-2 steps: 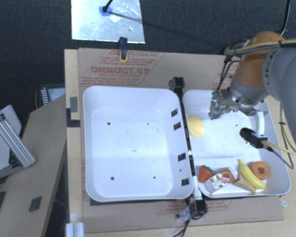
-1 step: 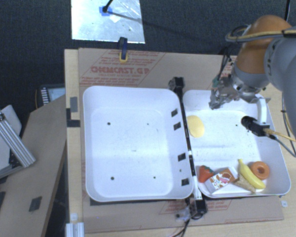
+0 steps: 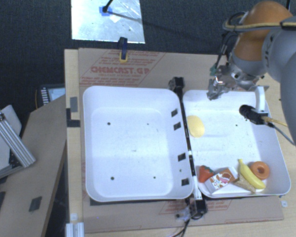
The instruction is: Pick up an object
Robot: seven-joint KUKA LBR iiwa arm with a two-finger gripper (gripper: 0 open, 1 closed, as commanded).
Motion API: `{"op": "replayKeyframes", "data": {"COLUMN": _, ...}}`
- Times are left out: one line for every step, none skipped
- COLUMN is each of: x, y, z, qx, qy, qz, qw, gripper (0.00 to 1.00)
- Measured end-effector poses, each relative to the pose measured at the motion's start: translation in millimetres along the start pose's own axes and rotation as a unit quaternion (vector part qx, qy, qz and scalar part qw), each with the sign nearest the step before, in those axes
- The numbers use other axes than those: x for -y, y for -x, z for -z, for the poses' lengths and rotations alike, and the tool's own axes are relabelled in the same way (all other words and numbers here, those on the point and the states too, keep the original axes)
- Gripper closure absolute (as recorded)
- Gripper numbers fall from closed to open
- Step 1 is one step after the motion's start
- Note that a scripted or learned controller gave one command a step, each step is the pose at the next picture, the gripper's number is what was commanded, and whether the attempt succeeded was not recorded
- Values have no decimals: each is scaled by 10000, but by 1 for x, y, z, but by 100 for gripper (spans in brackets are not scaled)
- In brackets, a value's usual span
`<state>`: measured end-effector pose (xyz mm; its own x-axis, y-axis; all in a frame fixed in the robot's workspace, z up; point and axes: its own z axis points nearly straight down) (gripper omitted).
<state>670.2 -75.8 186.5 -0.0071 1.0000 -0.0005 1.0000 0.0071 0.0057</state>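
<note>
Looking down on the surface, I see the hand over the far rim of the right bin; I cannot tell its state. A pale yellow object lies in this bin beside the divider, near the hand and closer to me. A banana, an orange ring, a red piece and a small packet lie together at the near edge, well apart from the hand.

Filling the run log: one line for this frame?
grey two-finger gripper: over right white bin far edge, no object seen held | pale yellow oval item: near divider | yellow banana: near corner
</note>
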Motion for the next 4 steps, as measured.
{"op": "replayKeyframes", "data": {"x": 1, "y": -33, "z": -2, "qx": -5, "qy": -18, "qz": 4, "qw": 10000, "gripper": 100}}
{"op": "replayKeyframes", "data": {"x": 77, "y": -86, "z": 35, "qx": -16, "qy": -31, "qz": 12, "qw": 10000, "gripper": 100}}
{"op": "replayKeyframes", "data": {"x": 122, "y": -120, "z": 92, "qx": -17, "qy": -5, "qz": 11, "qw": 10000, "gripper": 100}}
{"op": "replayKeyframes", "data": {"x": 87, "y": -161, "z": 195, "qx": -15, "qy": 48, "qz": 12, "qw": 10000, "gripper": 100}}
